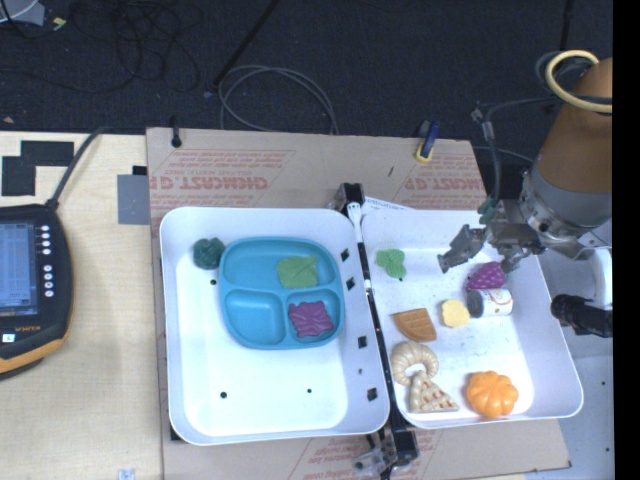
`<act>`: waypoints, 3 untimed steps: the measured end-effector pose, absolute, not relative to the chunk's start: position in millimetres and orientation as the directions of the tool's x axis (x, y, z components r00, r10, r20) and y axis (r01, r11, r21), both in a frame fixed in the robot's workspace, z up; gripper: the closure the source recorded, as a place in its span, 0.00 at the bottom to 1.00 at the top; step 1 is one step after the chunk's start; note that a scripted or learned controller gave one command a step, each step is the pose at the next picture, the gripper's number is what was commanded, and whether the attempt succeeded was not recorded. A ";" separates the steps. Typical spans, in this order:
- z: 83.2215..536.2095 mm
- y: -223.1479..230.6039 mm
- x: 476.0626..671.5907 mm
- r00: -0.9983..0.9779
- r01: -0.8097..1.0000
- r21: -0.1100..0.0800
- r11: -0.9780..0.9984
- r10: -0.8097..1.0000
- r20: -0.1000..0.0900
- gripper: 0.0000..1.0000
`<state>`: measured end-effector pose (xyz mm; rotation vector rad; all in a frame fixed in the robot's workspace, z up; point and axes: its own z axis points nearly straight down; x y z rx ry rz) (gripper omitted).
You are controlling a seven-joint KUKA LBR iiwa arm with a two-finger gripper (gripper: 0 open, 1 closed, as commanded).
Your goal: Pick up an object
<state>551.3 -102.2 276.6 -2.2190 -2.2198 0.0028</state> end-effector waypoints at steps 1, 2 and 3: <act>132.6 -112.2 576.7 0.000 1.000 -0.012 0.000 1.000 0.002 0.00; 84.5 -89.5 544.5 0.003 1.000 -0.007 -0.003 1.000 0.002 0.00; 97.4 -92.6 546.2 0.010 1.000 -0.005 -0.010 1.000 0.001 1.00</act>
